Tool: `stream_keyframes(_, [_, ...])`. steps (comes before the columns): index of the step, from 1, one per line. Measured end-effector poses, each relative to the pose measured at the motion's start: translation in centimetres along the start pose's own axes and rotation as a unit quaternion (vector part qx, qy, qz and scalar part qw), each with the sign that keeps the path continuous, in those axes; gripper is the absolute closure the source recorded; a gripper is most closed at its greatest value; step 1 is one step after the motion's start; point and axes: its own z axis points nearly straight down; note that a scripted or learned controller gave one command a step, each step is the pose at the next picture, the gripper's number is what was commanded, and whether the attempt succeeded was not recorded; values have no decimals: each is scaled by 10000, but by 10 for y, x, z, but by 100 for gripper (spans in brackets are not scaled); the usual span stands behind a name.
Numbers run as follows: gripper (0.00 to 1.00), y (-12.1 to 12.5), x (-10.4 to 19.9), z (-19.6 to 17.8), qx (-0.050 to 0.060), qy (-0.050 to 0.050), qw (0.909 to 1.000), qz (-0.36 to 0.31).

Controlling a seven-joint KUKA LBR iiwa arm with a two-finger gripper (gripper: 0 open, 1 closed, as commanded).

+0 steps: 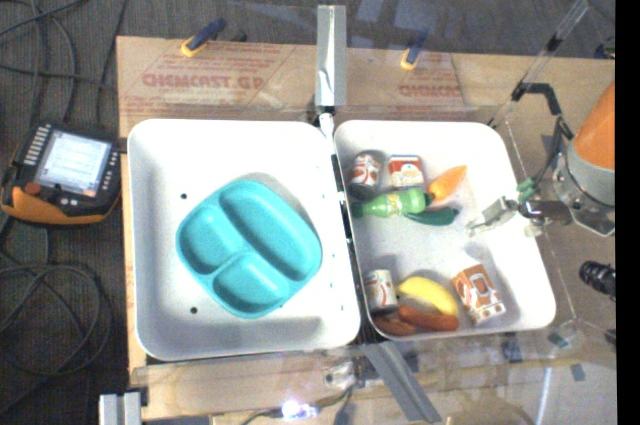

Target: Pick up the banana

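Observation:
The yellow banana [427, 293] lies near the front of the right bin [520, 175], between a small can [380, 288] and an orange-and-white carton [477, 291], with a reddish sausage [420, 320] just in front of it. My gripper [492, 213] hangs over the bin's right side, above and to the right of the banana and well apart from it. Nothing shows held in it. The grey arm with its orange band [592, 148] comes in from the right edge.
At the back of the right bin lie two cans [366, 169] [404, 171], an orange carrot [448, 181], a green bottle [395, 204] and a dark green vegetable [438, 216]. A teal divided plate [250, 246] sits in the left bin [160, 163].

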Motion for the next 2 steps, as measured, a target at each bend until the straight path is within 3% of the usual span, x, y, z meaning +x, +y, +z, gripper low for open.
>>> stream_keyframes(1, [0,1,88,80,4,1,9984,-557])
stream_keyframes(2, [0,-18,97,103,-87,-43,9973,-723])
